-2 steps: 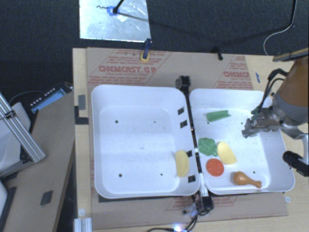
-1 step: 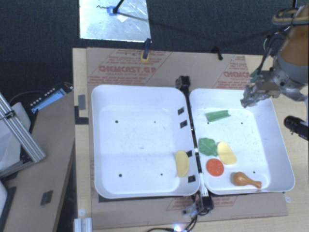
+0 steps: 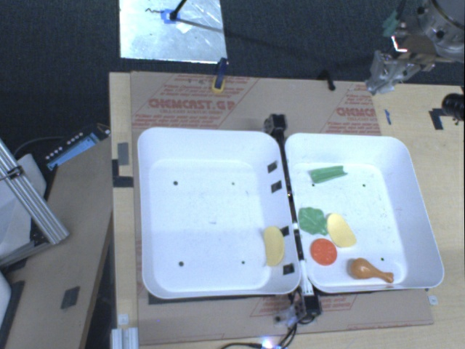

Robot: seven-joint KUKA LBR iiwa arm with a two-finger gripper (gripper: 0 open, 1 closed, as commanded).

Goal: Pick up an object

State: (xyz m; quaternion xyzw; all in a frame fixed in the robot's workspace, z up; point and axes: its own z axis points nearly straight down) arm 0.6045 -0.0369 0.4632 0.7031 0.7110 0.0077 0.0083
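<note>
From my end the gripper point(image 3: 385, 75) hangs past the right bin's point(image 3: 418, 173) far corner — can't tell its jaws. Glossy plastic food — tomato point(image 3: 324, 251), drumstick point(image 3: 369, 270) — sits inside.

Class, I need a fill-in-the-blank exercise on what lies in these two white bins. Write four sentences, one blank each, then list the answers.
1. The left bin holds one toy, coloured ____.
2. The right bin holds ____ toys.
3. The red tomato slice lies just below the ____ lettuce leaf.
4. The hand hovers beyond the far edge of the ____ bin.

Answers: yellow; five; green; right
</note>
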